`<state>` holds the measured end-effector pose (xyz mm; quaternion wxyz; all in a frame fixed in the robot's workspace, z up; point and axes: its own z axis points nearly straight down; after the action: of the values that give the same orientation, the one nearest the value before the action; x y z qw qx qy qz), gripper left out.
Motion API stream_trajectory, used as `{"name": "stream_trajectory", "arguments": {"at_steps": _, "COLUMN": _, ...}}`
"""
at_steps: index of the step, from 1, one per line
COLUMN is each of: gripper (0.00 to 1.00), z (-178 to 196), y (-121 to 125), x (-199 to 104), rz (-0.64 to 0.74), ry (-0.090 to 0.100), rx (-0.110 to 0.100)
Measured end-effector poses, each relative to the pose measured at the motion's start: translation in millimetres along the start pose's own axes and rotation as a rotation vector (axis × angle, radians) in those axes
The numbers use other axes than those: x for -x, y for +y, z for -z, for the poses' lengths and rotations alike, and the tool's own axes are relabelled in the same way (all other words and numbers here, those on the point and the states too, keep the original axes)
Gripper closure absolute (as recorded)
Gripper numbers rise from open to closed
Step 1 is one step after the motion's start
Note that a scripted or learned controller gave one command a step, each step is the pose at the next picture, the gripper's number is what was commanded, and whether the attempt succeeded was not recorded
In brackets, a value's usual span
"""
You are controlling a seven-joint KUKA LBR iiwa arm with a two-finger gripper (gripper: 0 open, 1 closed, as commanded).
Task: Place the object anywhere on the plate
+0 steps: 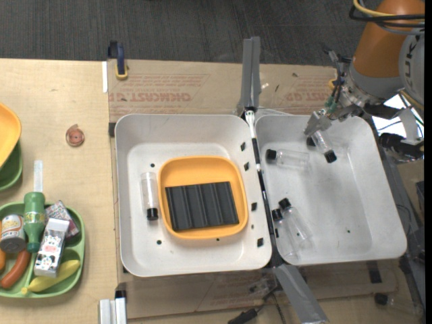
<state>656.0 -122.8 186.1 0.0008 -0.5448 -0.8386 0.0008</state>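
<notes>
Across the bench (61, 100) stood two shallow white bins side by side. Left bin (131, 248): one orange square plastic plate (202, 171) carrying one dark ribbed rectangular block (202, 205); beside the plate's left edge, one clear plastic vial with a black cap (148, 193), long axis running away from the camera, cap at the near end, lying on the bin floor just off the plate. Right bin (351, 245): three more clear black-capped vials. One (287, 157) lay crosswise near the far left corner, cap pointing left; one (291, 221) lay slanted by the near left wall, cap at its far end; one (322, 146) lay slanted below the tool (317, 128), cap at its near right end. The tool hung over the right bin's far edge on the grey arm with the orange band (385, 39); whether it was apart or together could not be told. Left of the bins: one green plate of toy food (40, 248), one small pink disc (75, 136).
</notes>
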Motion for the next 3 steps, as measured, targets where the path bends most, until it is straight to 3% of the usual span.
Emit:
{"name": "stream_trajectory", "arguments": {"at_steps": 1, "gripper": 1.0, "z": -1, "y": 6, "x": -7, "rz": 0.164, "ry": -0.001, "rx": 0.001}}
{"name": "stream_trajectory", "arguments": {"at_steps": 3, "gripper": 1.0, "z": 93, "y": -21, "x": 45, "rz": 0.363, "ry": -0.004, "rx": 0.003}}
